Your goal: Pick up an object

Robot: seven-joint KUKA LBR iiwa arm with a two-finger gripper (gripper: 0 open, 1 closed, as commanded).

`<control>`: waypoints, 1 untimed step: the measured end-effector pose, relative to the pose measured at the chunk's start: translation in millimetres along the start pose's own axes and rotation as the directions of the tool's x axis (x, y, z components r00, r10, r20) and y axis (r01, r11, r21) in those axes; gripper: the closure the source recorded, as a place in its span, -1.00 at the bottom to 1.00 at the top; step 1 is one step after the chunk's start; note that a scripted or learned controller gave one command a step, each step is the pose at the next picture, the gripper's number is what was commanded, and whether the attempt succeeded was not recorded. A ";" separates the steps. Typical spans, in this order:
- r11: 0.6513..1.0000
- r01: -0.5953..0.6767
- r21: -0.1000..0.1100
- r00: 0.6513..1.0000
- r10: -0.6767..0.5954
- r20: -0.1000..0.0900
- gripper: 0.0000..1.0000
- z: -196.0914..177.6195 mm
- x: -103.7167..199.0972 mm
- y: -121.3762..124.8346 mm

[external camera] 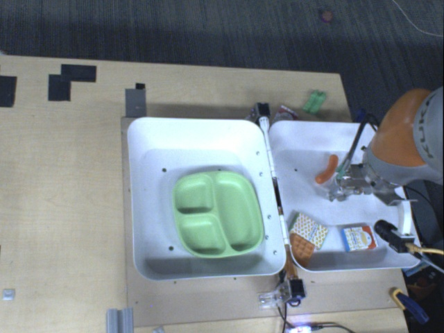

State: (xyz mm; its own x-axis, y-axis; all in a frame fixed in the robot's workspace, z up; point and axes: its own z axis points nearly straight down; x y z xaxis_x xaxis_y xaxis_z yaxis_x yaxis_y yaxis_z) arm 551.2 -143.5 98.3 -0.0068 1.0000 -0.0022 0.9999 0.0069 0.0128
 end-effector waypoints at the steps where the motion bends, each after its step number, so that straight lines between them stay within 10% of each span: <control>1: 1.000 -0.004 0.009 1.000 0.004 0.000 1.00 2.0 -63.2 41.6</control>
